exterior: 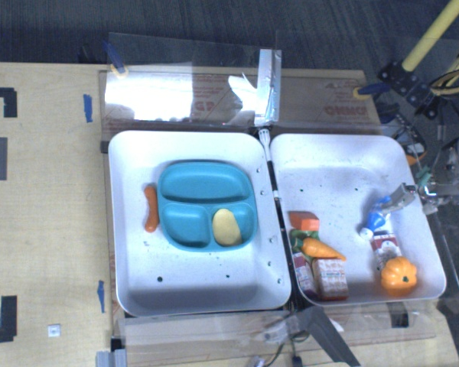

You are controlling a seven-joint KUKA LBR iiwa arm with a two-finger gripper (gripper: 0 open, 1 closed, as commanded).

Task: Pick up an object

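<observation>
The pincer (404, 196) sits low over the right bin (329, 155), near its right wall; whether it is released or clenched cannot be told. Just left of and below the pincer lies a blue and white bottle (376, 220), apparently touching it. Below that, a red-labelled packet (385, 247) and an orange pumpkin (399, 275). Further left of the pincer: a carrot (321, 248), a red block (304, 221) and a boxed carton (330, 279). Well to the left, the left bin (130, 281) holds a blue divided tray (203, 186) with a yellow lemon-like object (226, 227) in its lower right compartment, and an orange sausage (151, 208) beside the tray.
</observation>
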